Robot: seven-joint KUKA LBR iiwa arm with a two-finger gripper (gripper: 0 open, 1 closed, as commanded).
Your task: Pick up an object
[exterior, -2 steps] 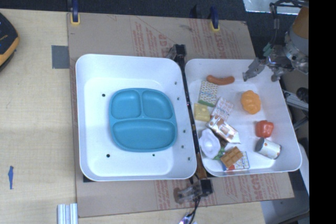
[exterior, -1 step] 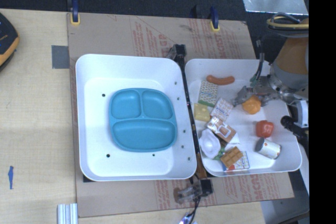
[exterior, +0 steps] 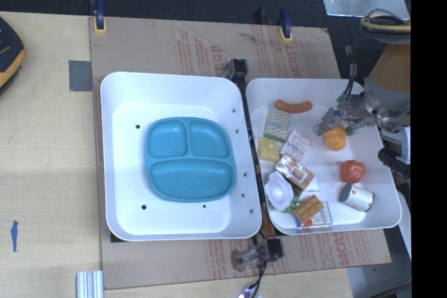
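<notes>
The gripper (exterior: pixel 340 123) hangs low in the right bin (exterior: pixel 391 220), right over the orange ball (exterior: pixel 335 139) (likely its target). Whether it's clasping the ball, I cannot tell.

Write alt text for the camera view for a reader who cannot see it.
The gripper hangs just above an orange ball in the right bin, which also holds a sausage, a red tomato-like fruit, a small can and packets. The left bin holds a blue divided plate.
</notes>
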